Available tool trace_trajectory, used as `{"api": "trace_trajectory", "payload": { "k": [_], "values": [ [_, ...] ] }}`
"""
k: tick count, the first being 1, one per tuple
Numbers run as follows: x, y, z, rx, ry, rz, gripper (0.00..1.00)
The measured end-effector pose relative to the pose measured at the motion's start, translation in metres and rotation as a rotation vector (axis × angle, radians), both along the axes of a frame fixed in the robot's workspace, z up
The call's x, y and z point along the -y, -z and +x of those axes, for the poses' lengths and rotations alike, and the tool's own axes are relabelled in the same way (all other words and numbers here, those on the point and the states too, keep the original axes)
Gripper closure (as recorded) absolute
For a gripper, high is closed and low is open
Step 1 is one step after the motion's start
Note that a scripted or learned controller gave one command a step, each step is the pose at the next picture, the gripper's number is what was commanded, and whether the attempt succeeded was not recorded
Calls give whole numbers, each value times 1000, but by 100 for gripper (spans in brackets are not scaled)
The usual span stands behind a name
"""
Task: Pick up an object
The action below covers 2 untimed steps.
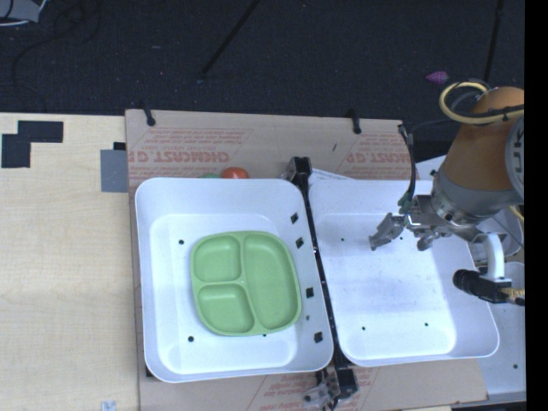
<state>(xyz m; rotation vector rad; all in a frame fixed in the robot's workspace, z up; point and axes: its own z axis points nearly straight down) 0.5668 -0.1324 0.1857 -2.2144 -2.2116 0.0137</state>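
Green plate lies flat in the left bin, well apart from the gripper, which hangs over the right bin. Plate is pale green with 3 compartments and rounded corners. Gripper fingers stand spread, nothing between them.

The grey arm with its orange band reaches in from the right, its wrist bent downward and leftward. The metal two-finger hand hangs at its tip, its two fingers spread apart and pointing left, with nothing between them.
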Motion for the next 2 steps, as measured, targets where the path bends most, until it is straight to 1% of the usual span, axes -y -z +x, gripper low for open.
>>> {"api": "trace_trajectory", "payload": {
  "k": [1, 2],
  "values": [
    [0, -7, 3, 13, -2, -2, 0],
    [-7, 56, 0, 6, -2, 0, 0]
  ]
}}
